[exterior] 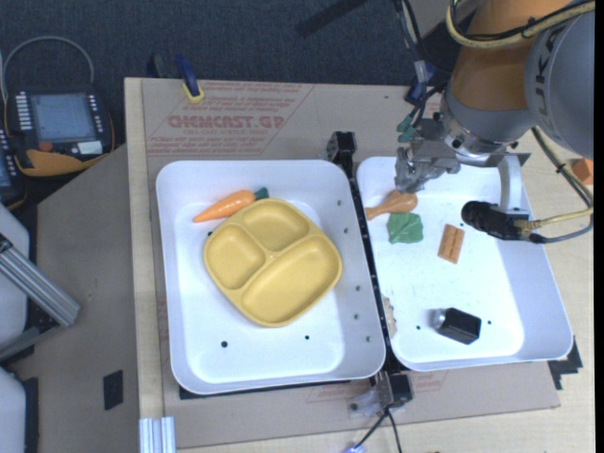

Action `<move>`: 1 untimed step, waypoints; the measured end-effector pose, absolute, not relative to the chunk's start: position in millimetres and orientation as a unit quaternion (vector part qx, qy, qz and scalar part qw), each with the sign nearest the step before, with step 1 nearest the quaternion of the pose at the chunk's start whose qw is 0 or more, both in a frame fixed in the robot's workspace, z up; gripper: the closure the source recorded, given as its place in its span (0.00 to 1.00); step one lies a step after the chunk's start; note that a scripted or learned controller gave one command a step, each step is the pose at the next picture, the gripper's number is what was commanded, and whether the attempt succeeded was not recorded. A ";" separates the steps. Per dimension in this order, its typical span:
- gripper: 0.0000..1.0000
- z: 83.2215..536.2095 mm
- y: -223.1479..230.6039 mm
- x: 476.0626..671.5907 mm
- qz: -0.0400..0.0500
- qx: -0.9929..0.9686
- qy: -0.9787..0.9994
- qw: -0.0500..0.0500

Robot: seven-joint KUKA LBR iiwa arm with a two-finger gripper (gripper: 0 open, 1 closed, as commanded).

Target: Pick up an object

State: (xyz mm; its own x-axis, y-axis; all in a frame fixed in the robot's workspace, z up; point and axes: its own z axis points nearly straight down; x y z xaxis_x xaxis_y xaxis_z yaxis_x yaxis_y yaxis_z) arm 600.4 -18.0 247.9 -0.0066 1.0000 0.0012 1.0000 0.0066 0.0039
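Hand (412,179) low in right bin, tan drumstick (393,203) just beneath it

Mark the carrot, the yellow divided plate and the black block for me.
carrot (225,206): camera view, middle of its orange body, left bin.
yellow divided plate (283,286): camera view, floor of its large compartment, left bin.
black block (461,326): camera view, its dark top face, right bin.
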 end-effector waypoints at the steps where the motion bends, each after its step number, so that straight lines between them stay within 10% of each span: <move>1: 1.00 227.7 31.5 607.8 -0.001 0.705 0.709 -0.002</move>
State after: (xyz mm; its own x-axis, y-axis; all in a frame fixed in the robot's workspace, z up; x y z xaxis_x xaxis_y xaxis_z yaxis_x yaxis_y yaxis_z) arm 607.8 31.5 227.7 -0.0057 1.0000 0.0018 1.0000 0.0057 -0.0035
